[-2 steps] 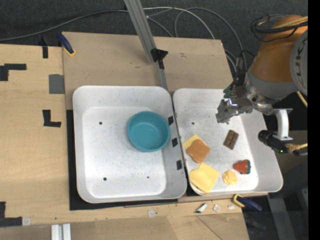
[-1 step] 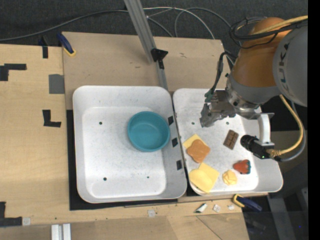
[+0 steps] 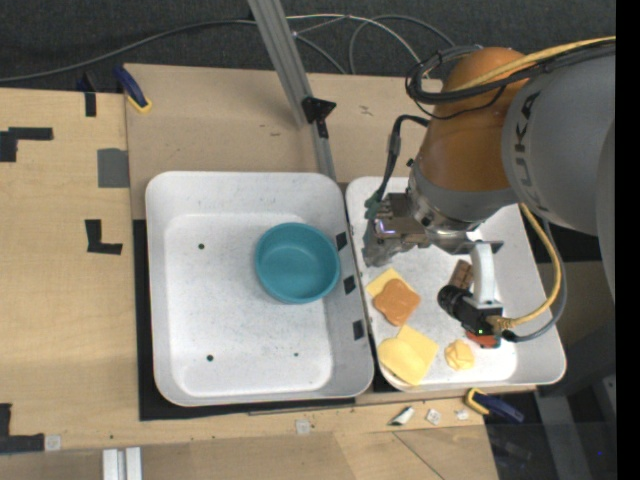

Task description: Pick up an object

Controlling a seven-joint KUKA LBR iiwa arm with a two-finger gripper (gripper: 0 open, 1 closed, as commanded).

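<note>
A teal bowl sits upright in the left white bin, toward its right side. In the right bin lie an orange toast-like piece, a pale yellow slab near the front, and a small yellow lump. A small brown item lies by the wrist bracket. My gripper hangs low over the right bin's left side, just above the orange piece. Nothing shows between its fingers.
A grey metal pole slants up from behind the bins. Cables trail across the dark floor at the back. The wooden bench stretches to the left with black tape marks. The arm's bulk covers the right bin's back half.
</note>
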